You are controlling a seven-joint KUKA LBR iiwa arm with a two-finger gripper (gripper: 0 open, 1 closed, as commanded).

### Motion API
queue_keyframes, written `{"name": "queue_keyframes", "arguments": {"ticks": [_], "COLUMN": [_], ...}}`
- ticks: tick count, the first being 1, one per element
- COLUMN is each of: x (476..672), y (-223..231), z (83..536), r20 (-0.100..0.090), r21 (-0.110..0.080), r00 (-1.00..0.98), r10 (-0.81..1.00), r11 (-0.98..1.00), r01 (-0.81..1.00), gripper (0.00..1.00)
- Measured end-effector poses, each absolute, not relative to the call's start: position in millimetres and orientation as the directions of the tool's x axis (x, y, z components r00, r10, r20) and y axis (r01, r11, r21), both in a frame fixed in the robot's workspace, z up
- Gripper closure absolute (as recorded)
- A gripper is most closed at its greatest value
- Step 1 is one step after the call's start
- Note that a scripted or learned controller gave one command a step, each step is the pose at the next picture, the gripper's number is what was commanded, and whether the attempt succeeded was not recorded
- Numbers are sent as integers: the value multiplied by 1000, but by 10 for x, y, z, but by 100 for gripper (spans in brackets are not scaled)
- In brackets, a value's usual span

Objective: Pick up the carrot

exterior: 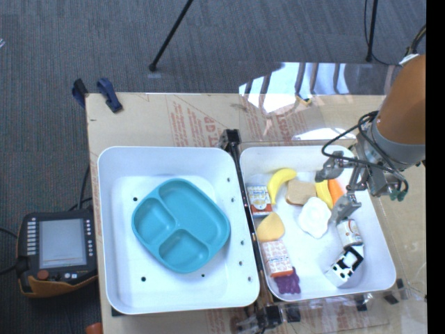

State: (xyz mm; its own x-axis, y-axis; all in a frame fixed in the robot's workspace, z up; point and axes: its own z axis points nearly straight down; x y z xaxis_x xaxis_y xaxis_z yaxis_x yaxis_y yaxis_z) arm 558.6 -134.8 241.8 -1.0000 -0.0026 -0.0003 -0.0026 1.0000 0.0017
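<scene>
Cardboard-brown, the desk (174, 117) carries two white bins side by side; the left bin (111, 186) holds a blue divided plate (181, 225), and the right bin (386, 256) is crowded with food. The grey arm (403, 127) with its orange band hangs over the right bin's far right corner, and the pincer (345, 186) sits low beside the carrot (336, 190), which lies toward the bin's right edge, pressed between a yellow piece (322, 192) and the pincer's metal; whether the pincer is wide or narrow I cannot tell. The likely trouble is crowding: a banana (280, 181), a slice of bread (301, 192) and a white lump (313, 218) lie close by, so a closing grip may catch the yellow piece instead, or push the carrot sideways under a neighbour. The can (351, 232) just nearer could also be knocked.
</scene>
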Motion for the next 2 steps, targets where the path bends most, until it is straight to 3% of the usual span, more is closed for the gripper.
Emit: {"name": "queue_keyframes", "arguments": {"ticks": [1, 2], "x": [5999, 6314], "y": [-2009, -1881], "z": [2017, 891], "r20": [0, -3], "r21": [1, 2], "r00": [-937, -911], "r10": [350, 413], "r11": [937, 911], "r01": [350, 413], "gripper": [0, 0]}}
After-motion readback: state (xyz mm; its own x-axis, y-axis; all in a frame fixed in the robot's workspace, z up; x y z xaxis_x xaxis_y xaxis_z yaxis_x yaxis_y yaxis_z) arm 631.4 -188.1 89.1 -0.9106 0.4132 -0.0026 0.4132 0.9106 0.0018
